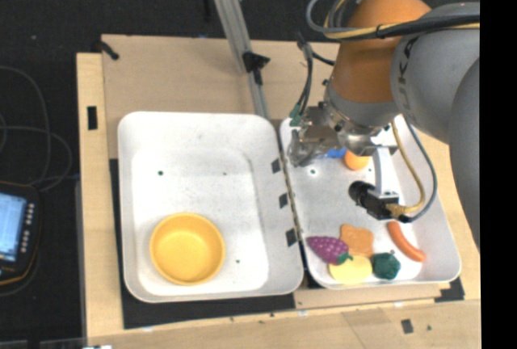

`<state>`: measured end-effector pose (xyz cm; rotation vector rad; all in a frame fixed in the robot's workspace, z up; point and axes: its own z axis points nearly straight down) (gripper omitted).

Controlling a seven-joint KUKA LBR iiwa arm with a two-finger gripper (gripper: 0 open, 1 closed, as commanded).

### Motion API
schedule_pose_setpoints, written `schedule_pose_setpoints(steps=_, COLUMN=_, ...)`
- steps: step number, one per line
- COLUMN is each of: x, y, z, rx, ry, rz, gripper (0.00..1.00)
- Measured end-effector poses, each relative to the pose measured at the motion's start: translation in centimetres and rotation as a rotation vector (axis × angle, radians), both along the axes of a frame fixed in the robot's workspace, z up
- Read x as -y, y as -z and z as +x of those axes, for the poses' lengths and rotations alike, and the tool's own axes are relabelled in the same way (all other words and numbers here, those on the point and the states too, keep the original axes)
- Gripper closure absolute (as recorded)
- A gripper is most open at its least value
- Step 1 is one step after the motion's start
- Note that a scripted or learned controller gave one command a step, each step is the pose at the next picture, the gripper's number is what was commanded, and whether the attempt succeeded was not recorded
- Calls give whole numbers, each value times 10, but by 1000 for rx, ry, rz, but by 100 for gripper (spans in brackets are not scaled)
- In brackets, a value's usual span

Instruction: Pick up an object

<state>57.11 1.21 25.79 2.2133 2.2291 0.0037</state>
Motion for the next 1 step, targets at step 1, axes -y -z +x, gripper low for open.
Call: schedule_pose_setpoints(steps=1, x=-45, y=15, z=23, rx=-1, ry=1, rz=-2, gripper=100)
